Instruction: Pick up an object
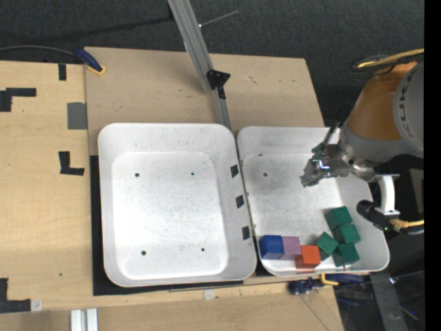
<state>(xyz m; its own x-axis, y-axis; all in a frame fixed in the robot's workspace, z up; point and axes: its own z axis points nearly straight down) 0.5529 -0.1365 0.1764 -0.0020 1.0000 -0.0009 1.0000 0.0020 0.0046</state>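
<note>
— What's the biggest thing you can see from where you stand?

— The wooden bench (165, 88), with two shallow white bins side by side on it. The left bin (169, 133) is the larger to my eye; the right bin (275, 143) sits touching it along the middle.

— And the arm?

— The arm (386, 116) reaches in from the right, grey with an orange band above the wrist. Its gripper (313, 173) hangs over the upper right part of the right bin, above bare white floor.

— Is it holding anything?

— Nothing sits between its tips as far as I can see. Whether the jaws are parted or closed, I can't tell; they're too small and dark from here.

— Where are the blocks, then?

— All in the right bin's near corner, well apart from the gripper. Three green blocks (341, 233) cluster by the right wall, with a fourth just left of them. Along the front edge, left to right: a blue block (271, 245), a purple block (291, 245) touching it, then an orange block (309, 255).
</note>
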